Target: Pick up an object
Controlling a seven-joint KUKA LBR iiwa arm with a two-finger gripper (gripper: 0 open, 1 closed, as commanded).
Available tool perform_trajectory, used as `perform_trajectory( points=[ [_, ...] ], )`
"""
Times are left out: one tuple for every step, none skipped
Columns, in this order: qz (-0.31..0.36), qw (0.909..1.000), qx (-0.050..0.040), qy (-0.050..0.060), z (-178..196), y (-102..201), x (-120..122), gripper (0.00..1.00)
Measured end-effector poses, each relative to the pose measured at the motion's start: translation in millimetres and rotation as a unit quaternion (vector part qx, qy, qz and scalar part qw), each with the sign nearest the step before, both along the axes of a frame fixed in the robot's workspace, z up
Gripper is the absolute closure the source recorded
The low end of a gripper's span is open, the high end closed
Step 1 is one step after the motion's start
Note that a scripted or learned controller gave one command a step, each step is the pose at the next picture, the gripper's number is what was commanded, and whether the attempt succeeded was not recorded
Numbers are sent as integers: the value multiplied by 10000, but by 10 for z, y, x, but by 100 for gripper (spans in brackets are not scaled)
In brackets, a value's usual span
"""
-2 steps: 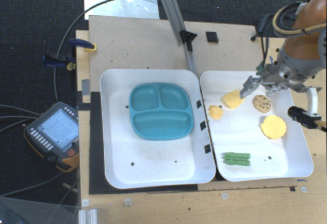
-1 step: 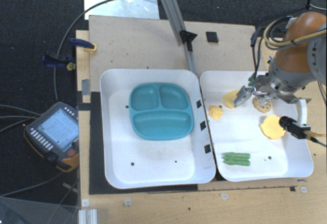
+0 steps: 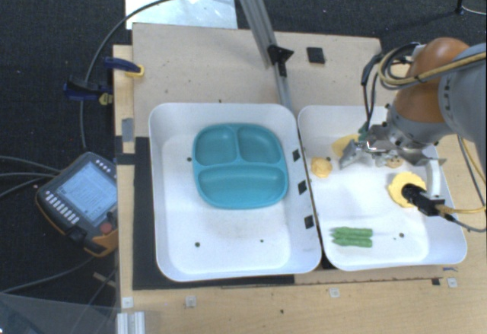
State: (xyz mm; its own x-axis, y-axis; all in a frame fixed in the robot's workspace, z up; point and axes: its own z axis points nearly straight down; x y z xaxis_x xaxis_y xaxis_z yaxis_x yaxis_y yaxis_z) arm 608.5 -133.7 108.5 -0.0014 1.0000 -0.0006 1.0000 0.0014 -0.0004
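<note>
My gripper hangs low over the back of the right bin. A yellow piece lies just to its left, touching or nearly touching it. Further left, by the bin's left wall, sits a small round yellow piece. Another yellow piece rests to the right, below the wrist. A green bean pod lies near the front of this bin. Nothing shows as held.
The left bin holds a teal divided plate. A grey pole slants over the bench's back. A handheld pendant lies off the bench's left side, with cables around it.
</note>
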Motion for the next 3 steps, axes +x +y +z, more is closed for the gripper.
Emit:
perform_trajectory(
  points=[
    [4,10000,-2,-27,139,0,13,100],
    [-6,10000,1,-21,713,-33,-65,100],
    [10,10000,-3,-26,1268,-125,-13,100]
  ],
)
